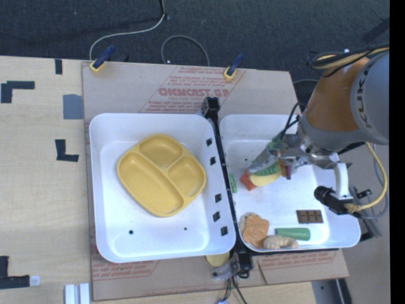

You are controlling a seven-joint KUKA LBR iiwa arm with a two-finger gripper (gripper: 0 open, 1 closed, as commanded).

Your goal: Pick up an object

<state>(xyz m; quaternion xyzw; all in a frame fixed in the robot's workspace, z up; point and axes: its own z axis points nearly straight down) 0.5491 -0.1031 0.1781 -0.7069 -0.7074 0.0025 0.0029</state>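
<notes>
Over the right-hand white bin (329,236), the grey arm (354,103) with its orange band reaches in from the right and brings the tool (273,162) down low near the bin's middle, directly above a cluster of toy food. Whether the tool is open or closed, and whether it grips anything, cannot be told from this angle. Just beneath the tool lie a yellow banana-shaped piece (264,179) and a small red-orange piece (245,182), touching one another, with a bit of green (232,183) beside them toward the divider between the bins. Nearer the bin's front edge sit an orange piece (255,228), a pale tan piece (276,242), a green stick-shaped piece (292,233) and a brown chocolate-bar square (309,217), all well apart from the tool. Left of that bin, the second white bin (101,170) holds a yellow compartment plate (161,174) lying flat. Both bins rest on a cardboard sheet (183,90) clamped to the surface (31,170) at its far edge.
</notes>
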